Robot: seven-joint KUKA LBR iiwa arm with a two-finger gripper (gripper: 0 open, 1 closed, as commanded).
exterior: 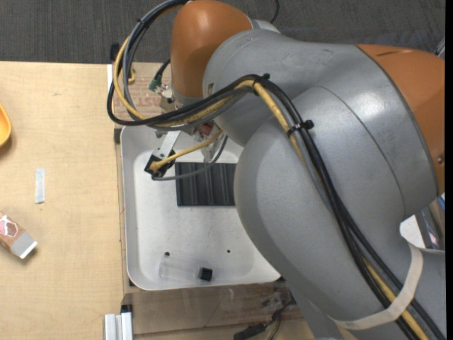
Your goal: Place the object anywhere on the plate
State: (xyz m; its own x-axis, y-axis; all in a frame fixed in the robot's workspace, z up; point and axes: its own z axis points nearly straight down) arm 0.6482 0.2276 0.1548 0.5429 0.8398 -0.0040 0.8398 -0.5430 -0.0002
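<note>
From my screen the grey arm (318, 154) hung over most of the white bin (141, 261), and I could not tell whether the jaws were released or clenched. A small black block (205, 273) lay inside the bin near its front wall, with a dark ridged panel (205, 184) further back. Left of the bin the pale wooden table (71, 119) carried a grey strip (39, 186), a brown packet (15, 236) and an orange curved piece (3, 126); beyond it lay dark carpet (71, 13).

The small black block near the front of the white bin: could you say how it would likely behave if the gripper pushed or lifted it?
The small black block looks squat and flat-sided, so it would probably slide instead of rolling. Being tiny, it is likely light. The white bin floor looks smooth, so a nudge might send it skidding.
</note>
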